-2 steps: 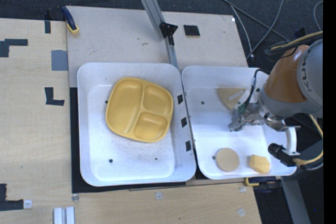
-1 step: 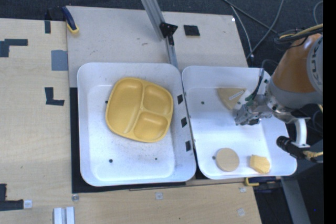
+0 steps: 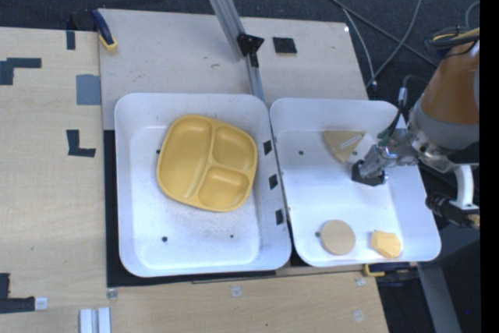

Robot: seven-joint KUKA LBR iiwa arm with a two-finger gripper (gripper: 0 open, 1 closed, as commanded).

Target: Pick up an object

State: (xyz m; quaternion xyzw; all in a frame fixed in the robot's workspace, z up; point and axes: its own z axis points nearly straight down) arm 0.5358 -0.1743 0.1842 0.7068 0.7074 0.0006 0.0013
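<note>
My gripper (image 3: 368, 171) hangs low over the right bin (image 3: 312, 191), near its right-hand middle. Just up and left of it lies a flat tan piece (image 3: 341, 143), partly hidden by the gripper's body. A round tan disc (image 3: 338, 237) rests near the bin's front edge. To the disc's right sits a small yellow chunk (image 3: 386, 244). A yellow divided plate (image 3: 207, 162) lies in the left bin (image 3: 140, 230).
A slanted metal pole (image 3: 222, 4) crosses the bench behind the bins. Black cables trail over the dark floor at the top right. The arm's orange band (image 3: 456, 82) stands over the right bin's right rim.
</note>
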